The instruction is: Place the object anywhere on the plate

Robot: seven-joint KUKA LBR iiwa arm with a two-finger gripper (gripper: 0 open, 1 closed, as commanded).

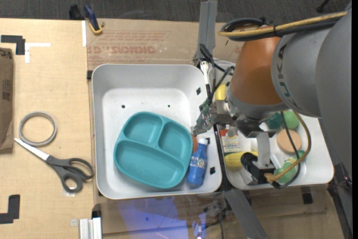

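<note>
A teal divided plate point(152, 148) lies in the left white bin point(112, 87), towards its front. A blue bottle point(197, 164) with a printed label lies along the plate's right rim, against the bin's right wall. The arm's orange band point(254, 73) and grey wrist hang over the wall between the two bins. My gripper point(205, 119) points down at that wall, just above the bottle's top end, and the wrist hides most of it. I see nothing held in it.
The right bin point(319, 168) holds a yellow object point(248, 159), green pieces point(291, 119), a tan round thing point(288, 143) and a white packet point(232, 140). Scissors point(61, 168) and a tape roll point(37, 127) lie on the bench to the left.
</note>
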